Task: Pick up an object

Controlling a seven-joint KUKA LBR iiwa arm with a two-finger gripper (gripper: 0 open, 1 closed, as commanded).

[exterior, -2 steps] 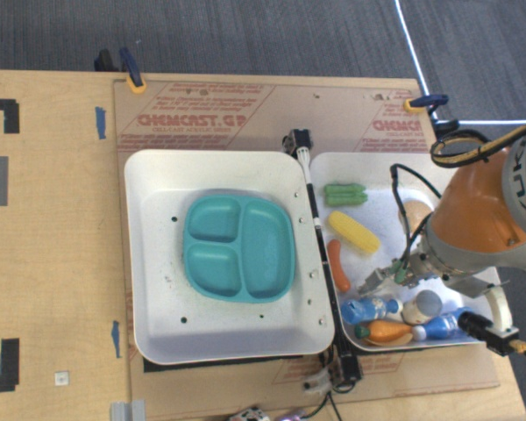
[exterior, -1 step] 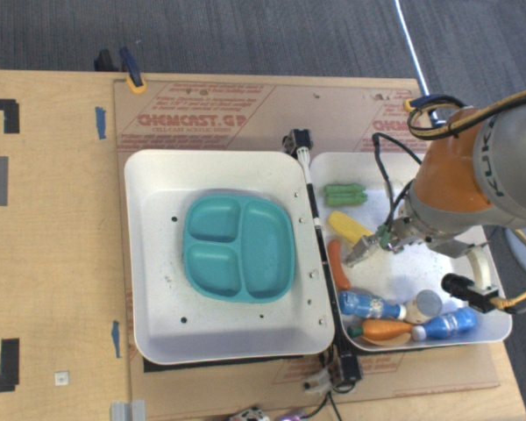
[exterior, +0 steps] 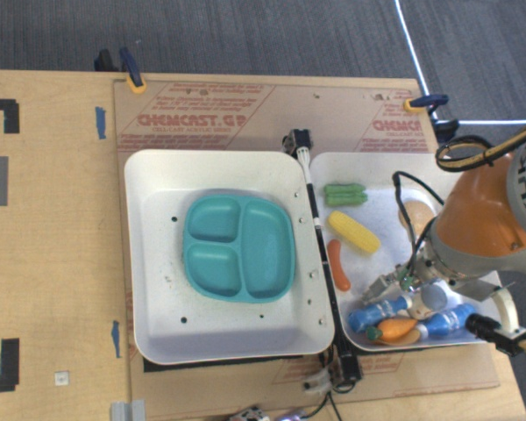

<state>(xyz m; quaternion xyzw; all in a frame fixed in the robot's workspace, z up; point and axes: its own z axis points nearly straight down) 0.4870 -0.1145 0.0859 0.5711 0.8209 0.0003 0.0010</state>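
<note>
My gripper sits in the lower right of the frame, low inside the right-hand bin, with my grey and orange arm coming in from the right edge above it. I cannot tell how the gripper is set: the metal parts are small, and they blur into the clutter beneath them. Nothing is plainly held.

Directly under and just beside the gripper lies a blue bottle, stretched along the lower edge of the bin. An orange toy carrot rests against its lower side, touching it. Either could be the thing to pick; I judge the bottle the likelier target, since the gripper is right over its left part.

Farther out, toward the middle of the frame, a thin orange-red piece lies beside the bin's left wall. Above it is a yellow corn cob, and above that a green vegetable. A pale rounded object shows partly behind my arm.

The left bin holds a teal divided plate, well apart from my gripper.

I judge this as the reach-and-grasp step, not yet a lift. The next move calls for a firm close on one object alone, then a straight rise clear of its neighbours.
</note>
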